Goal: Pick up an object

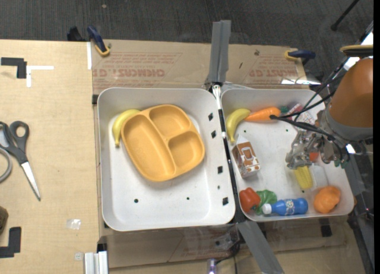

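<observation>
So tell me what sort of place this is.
Probably a robot lab test bench: two white bins of toy food like a carrot, a taped cardboard base, and scissors on the worktop.

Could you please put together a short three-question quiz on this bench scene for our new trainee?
1. True or false: the yellow tray lies in the left bin.
2. Which item lies closest below the gripper in the camera view? A) corn B) carrot C) scissors
3. Fill in: the blue bottle lies along the near wall of the ____ bin.

Key
1. True; a banana lies beside its left edge.
2. A; the corn lies just under the gripper in the right bin.
3. Right; it lies between the green item and the orange.
</observation>
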### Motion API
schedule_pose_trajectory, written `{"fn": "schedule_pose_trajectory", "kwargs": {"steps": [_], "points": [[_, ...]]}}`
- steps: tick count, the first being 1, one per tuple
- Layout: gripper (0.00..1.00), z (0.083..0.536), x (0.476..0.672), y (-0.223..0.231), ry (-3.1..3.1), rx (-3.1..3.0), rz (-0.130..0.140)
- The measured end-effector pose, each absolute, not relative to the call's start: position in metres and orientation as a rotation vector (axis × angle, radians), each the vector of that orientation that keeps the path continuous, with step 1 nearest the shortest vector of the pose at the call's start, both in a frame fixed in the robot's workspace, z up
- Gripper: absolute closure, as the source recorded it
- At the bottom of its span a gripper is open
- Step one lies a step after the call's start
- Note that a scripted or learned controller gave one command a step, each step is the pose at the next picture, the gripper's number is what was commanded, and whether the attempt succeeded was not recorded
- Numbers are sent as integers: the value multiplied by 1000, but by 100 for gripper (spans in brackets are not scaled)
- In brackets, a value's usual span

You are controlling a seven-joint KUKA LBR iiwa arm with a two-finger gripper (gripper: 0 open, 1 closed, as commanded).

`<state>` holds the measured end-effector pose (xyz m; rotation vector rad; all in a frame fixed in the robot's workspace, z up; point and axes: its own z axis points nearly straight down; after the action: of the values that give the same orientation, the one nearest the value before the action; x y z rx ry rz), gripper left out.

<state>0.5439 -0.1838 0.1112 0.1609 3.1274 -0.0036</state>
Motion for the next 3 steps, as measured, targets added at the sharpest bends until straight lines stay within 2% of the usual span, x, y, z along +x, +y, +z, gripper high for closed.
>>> {"fn": "schedule_pose_trajectory", "kwargs": {"steps": [1,2,3], "points": [[0,111,544,-184,3128,161,-3],[0,94,501,-217,3118,313,2],[100,104,503,-216,3114,308,-1]]}}
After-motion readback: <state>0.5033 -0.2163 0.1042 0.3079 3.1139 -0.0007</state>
